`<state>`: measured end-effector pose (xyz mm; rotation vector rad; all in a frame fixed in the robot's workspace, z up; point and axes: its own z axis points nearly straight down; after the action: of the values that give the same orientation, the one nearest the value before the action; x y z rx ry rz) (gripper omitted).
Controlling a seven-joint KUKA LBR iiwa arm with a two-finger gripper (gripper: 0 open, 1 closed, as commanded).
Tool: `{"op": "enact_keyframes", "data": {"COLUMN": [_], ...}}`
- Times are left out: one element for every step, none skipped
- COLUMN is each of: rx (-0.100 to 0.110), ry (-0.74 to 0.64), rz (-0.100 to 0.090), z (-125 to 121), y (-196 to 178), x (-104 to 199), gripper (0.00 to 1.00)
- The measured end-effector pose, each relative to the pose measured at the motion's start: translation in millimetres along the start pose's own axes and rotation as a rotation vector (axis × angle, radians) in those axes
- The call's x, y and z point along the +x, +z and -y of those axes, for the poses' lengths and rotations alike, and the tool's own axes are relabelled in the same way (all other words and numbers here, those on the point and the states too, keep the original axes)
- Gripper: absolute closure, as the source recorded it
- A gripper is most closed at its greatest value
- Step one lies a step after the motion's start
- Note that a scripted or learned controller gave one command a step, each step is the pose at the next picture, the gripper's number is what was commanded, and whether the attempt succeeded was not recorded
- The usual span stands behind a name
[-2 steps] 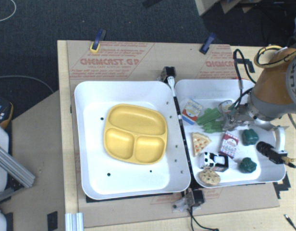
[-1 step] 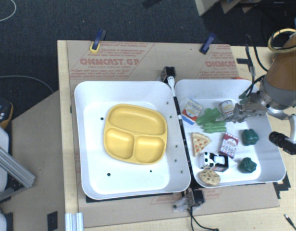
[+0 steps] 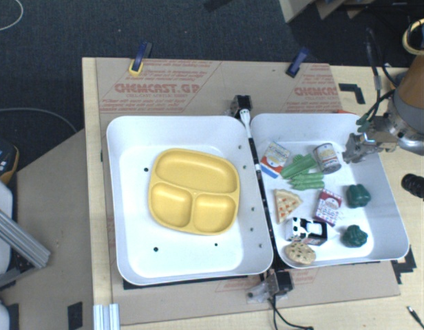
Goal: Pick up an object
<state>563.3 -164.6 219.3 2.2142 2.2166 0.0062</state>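
Your pickable items all lie in the right bin (image 3: 393, 215): one small can (image 3: 327, 157) on its side near the back, one bunch of green beans (image 3: 303, 172), one pizza slice (image 3: 287, 203), one red packet (image 3: 328, 207), two dark green broccoli pieces (image 3: 358, 196) (image 3: 354, 236), one black-and-white toy (image 3: 309, 229), one cookie (image 3: 299, 253), one red-white-blue wrapper (image 3: 274, 161). Gripper (image 3: 354, 149) sits over the bin's back right, just beside the can; you cannot tell its opening from here, and nothing is seen in it. Left bin (image 3: 129, 239) holds one yellow divided tray (image 3: 194, 190).
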Motion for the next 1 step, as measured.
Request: {"op": "enact_keyframes", "data": {"rx": [0.010], "ry": [-0.005], "rz": [-0.007], "z": [11.3], "y": [-12.1], "x": [56.2], "gripper": [1.00]}}
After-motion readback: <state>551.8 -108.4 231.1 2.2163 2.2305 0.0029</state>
